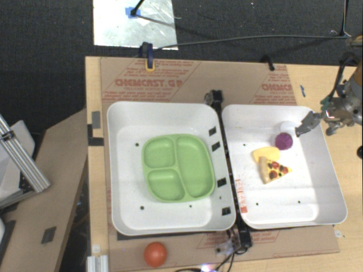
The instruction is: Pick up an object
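**Two bins and gripper, seen from above**

Left bin (122,126): green divided tray (178,168). In front, on the bench: an orange ball (155,254). Right bin (323,169): yellow pizza-slice toy (271,165), purple ball (284,140) just behind it. Gripper (309,123) beside the purple ball, near the bin's far right corner; finger opening and contents cannot be told.

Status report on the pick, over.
Pincer over the right bin's upper right edge, holding nothing visible. Purple ball just left of it, pizza slice below. Nothing between pincer and ball.
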Available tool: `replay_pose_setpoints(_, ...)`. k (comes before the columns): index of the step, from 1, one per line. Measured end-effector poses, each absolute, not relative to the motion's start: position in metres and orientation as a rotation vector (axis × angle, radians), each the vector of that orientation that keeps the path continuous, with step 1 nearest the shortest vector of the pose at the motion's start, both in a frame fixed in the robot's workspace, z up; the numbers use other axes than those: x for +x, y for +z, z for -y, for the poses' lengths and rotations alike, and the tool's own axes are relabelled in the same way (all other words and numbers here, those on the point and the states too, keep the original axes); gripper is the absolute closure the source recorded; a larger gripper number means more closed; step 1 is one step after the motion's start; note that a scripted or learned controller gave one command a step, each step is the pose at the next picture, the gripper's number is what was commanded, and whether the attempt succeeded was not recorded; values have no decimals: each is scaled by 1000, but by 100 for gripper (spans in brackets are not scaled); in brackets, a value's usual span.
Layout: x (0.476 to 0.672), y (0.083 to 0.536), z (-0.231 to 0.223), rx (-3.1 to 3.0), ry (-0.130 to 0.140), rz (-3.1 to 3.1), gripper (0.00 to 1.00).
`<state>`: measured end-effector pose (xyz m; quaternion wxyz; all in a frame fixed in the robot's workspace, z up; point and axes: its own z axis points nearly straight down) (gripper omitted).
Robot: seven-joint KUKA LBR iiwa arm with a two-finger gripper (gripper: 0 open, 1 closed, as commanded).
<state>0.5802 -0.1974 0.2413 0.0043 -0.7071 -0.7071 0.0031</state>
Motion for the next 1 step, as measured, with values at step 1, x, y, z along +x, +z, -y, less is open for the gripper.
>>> replay_pose_setpoints(1, 583, 249, 197, -2219, -1, 2226, 0)
